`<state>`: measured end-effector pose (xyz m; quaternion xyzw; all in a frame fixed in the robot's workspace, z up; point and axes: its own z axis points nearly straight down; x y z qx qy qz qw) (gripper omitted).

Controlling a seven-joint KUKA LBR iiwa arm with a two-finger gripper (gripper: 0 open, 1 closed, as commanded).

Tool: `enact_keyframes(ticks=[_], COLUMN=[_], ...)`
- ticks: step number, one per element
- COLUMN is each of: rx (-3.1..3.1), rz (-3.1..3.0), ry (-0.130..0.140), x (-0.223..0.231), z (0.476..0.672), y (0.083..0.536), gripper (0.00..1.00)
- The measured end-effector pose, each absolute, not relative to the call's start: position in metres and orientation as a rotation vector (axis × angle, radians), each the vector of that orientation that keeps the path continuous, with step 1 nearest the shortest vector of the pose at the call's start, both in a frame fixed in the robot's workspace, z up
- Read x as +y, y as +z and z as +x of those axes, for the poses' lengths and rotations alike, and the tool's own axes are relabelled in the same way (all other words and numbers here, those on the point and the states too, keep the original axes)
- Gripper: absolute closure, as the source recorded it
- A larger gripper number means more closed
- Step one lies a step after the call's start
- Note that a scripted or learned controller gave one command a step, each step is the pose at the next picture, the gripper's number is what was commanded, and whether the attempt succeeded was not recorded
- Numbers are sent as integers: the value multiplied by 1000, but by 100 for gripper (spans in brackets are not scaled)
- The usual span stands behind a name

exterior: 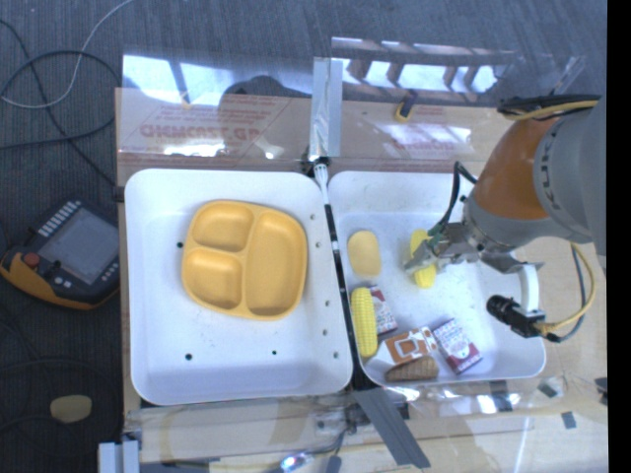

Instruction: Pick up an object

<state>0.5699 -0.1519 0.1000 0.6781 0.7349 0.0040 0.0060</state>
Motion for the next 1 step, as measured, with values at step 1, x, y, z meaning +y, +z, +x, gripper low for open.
enact_keyframes(ticks=[1], rx=[2214], rz=[2229], ry=[-3], x=[-79], z=[586], y=[196], gripper=[100])
